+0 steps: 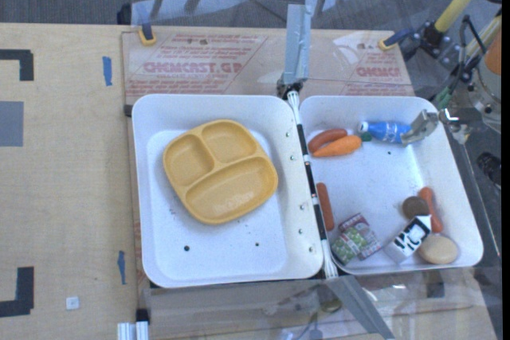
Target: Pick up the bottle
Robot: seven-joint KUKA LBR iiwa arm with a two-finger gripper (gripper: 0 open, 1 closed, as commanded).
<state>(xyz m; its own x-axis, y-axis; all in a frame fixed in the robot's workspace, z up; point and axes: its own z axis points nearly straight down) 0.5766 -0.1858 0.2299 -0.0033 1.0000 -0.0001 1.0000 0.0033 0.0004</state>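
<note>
A small blue bottle (385, 130) with a white cap lies on its side near the far wall of the right bin (446, 171), its cap pointing left. My gripper (422, 127) reaches in from the right and sits low at the bottle's right end, touching or almost touching it. The view is too small to show whether the bottle sits between the fingers. The bottle rests on the bin floor.
Just left of the bottle lie an orange carrot (340, 146) and a red sausage (326, 137). Nearer the front are a hot dog (323, 205), a packet (355, 237), a black-and-white box (411, 237) and round food items (438, 249). A yellow divided plate (221, 170) fills the left bin (151, 235).
</note>
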